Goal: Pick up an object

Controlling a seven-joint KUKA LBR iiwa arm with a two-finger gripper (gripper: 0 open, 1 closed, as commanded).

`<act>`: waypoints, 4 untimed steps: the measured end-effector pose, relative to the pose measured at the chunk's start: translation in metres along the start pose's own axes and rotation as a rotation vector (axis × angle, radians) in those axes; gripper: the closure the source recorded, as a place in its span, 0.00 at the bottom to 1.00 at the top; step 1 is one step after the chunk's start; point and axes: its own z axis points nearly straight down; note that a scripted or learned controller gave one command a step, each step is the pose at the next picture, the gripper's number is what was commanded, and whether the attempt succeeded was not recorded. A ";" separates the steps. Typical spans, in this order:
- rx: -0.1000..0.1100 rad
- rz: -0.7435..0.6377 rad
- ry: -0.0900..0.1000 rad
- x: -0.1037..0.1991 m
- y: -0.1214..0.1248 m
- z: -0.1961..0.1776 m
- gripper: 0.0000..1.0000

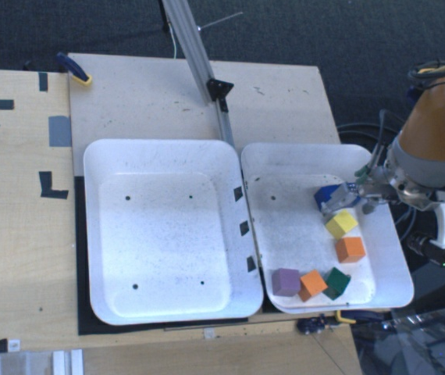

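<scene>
In the camera view the right bin (285,170) holds several blocks: a blue one (327,196), a yellow one (342,224), an orange one (350,249), a purple one (286,281), a smaller orange one (311,284) and a dark green one (336,282). My gripper (350,198) hangs at the right side of this bin, right against the blue block and just above the yellow one. Its grey fingers blend with the blue block.
The left bin (160,233) lies beside the right one. A grey metal bar (195,49) slants down from the top to the bins' shared edge. A blue and yellow tool (75,69) lies on the bench at the upper left. Cables run at the right.
</scene>
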 end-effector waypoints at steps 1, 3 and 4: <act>0.000 0.000 0.000 0.000 0.000 0.000 0.00; -0.013 0.002 -0.007 -0.003 -0.007 0.086 0.00; -0.024 0.002 -0.011 -0.005 -0.003 0.091 0.00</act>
